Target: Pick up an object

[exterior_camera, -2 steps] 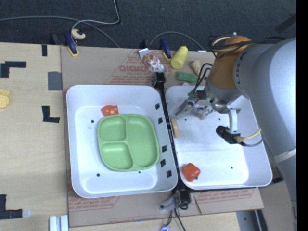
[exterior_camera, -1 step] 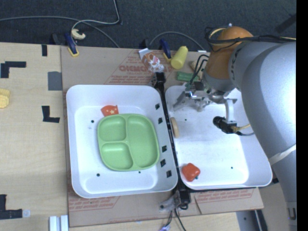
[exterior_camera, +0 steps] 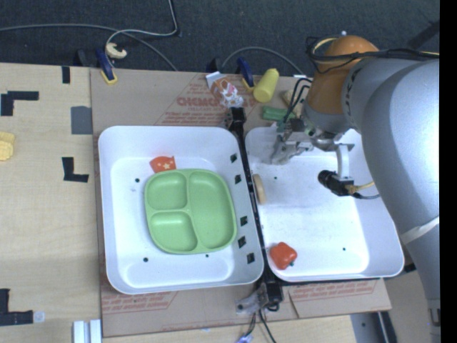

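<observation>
- Crowding the far edge of the tabletop, just beyond the two bins, are a yellow cylinder, a small red and white packet and a green piece beside the gripper.
- The gripper hangs over the far left corner of the right bin, close to the wall between the bins; whether its fingers are parted or closed cannot be told from here.
- The grey arm with its orange band covers the far right part of the right bin, and a black cable end dangles below the wrist over the bin floor.
- In the right bin, a red object lies near the near left corner, well apart from the gripper, and a small tan piece lies against the left wall.
- In the left bin, a green plate with three compartments fills the middle, and a small orange piece lies just beyond its far left edge.
- Black clips sit along the walls where the two bins meet.
- The tabletop is pale wood with black tape marks on the left, and brown cardboard lies under the bins.
- Beyond the tabletop is dark carpet crossed by thin cables.
- Count: two white bins, one green plate, one red object, one orange piece, one tan piece, one yellow cylinder.
</observation>
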Controlling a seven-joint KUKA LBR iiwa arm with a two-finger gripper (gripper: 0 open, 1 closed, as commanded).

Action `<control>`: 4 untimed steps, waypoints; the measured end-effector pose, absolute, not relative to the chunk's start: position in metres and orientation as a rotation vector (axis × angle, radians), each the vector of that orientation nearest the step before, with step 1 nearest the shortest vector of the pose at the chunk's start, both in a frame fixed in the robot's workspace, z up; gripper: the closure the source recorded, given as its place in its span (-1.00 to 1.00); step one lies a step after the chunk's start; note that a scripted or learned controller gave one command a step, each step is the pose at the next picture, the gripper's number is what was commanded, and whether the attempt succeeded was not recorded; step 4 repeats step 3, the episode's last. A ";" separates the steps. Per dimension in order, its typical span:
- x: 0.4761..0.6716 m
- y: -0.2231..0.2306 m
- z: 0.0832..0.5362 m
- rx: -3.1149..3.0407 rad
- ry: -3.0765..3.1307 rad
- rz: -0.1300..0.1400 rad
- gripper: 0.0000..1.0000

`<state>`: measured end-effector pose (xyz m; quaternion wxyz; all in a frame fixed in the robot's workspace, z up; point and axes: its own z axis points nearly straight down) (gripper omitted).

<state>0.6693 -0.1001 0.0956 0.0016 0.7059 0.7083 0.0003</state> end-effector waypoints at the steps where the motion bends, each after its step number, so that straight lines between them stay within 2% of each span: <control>1: 0.669 -0.100 0.095 2.216 2.223 0.000 -1.00; 2: 0.629 -0.095 0.086 2.218 2.220 0.001 -1.00; 3: 0.669 -0.096 0.085 2.218 2.222 0.002 -1.00; 4: 0.669 -0.096 0.085 2.218 2.222 0.002 -1.00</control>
